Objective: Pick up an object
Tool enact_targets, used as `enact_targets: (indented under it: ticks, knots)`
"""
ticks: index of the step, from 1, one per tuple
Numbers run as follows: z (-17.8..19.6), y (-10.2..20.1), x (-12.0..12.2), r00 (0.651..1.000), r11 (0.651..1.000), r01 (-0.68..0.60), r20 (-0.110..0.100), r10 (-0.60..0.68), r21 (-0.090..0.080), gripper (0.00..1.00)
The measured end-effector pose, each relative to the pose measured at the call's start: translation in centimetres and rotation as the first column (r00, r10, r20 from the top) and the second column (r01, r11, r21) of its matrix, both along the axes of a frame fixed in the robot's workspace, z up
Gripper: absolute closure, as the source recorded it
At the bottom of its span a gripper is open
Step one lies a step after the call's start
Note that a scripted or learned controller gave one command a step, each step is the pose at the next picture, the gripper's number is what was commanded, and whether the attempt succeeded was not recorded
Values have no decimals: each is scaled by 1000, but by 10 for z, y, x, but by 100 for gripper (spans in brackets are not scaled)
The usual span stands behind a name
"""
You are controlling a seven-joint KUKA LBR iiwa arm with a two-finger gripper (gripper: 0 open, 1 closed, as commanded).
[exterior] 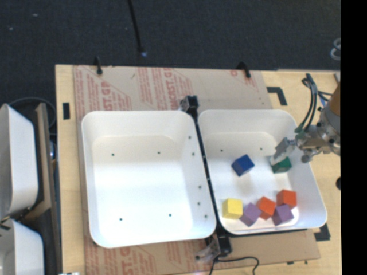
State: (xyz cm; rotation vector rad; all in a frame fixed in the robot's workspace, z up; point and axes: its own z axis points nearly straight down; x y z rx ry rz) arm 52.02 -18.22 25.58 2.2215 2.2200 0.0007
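My gripper (294,152) hangs over the right edge of the right bin (261,125), reaching in from the right. Its two grey fingers stand spread apart, and nothing shows between them. A green block (281,165) lies on the bin floor just below the left finger (282,148), touching or nearly touching it. A blue cube (242,165) sits to the left of the green block, near the bin's middle.
Along the right bin's front wall lie a yellow cube (232,207), two purple cubes (250,214) (283,214) and two orange cubes (266,206) (287,197), packed close together. The left bin (92,153) adjoins across a shared rim. Cables trail behind the wrist.
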Motion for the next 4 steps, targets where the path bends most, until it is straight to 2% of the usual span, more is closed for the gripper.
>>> enact_targets:
  ticks: [1,2,3,4]
  knots:
    - [-107,61,31,1000,1000,-5,-9,5,3,0]
    - [-158,63,67,1000,1000,-1,-5,1,1,0]
    - [-155,78,36,1000,1000,0,-1,0,0,0]
    - [-145,77,37,1000,1000,2,0,-2,0,100]
